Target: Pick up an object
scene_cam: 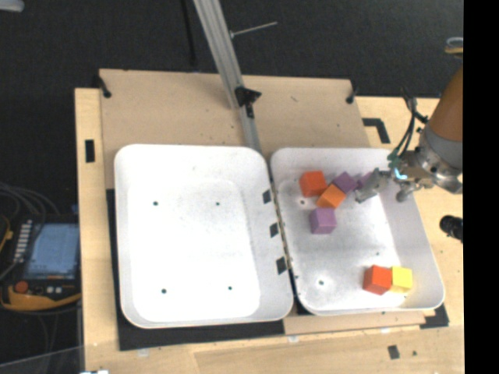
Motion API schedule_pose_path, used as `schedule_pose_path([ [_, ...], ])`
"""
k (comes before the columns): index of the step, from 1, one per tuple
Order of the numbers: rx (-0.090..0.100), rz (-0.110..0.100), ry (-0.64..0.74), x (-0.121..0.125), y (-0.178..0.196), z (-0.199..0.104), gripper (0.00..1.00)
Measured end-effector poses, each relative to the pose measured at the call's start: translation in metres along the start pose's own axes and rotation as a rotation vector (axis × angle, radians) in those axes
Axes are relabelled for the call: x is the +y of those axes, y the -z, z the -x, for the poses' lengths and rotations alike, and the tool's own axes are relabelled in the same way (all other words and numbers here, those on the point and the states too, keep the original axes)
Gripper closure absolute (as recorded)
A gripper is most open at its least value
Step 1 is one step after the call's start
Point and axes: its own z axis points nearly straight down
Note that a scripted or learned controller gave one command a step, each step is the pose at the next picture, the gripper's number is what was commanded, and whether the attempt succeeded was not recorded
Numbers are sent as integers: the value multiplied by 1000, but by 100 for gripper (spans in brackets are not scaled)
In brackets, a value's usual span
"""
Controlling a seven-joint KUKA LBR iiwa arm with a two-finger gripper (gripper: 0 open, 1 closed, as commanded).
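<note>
The right bin [405,232] holds several small blocks. A red-orange block [313,183], an orange block [331,197] and a purple block [344,182] cluster at its upper left. Just below them lies another purple block [322,220]. A red block [378,279] and a yellow block [402,278] touch each other near the bin's front right corner. My gripper [384,191] hangs over the bin's upper right, just right of the cluster. It is open, with nothing between its fingers. Its left finger [366,190] is close to the purple block in the cluster.
The left bin [187,232] lies beside the right one, joined by a row of black clips [277,232]. A slanted metal pole [226,61] rises from the bench behind the bins. A handheld device with cables [47,259] lies off the bench at far left.
</note>
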Motion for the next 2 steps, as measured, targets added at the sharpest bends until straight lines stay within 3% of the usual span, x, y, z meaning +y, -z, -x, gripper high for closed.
schedule_pose_path([
  [1, -2, 5, 2, 1, 3, 0, 0],
  [2, -3, 1, -2, -3, -40, 1, 0],
])
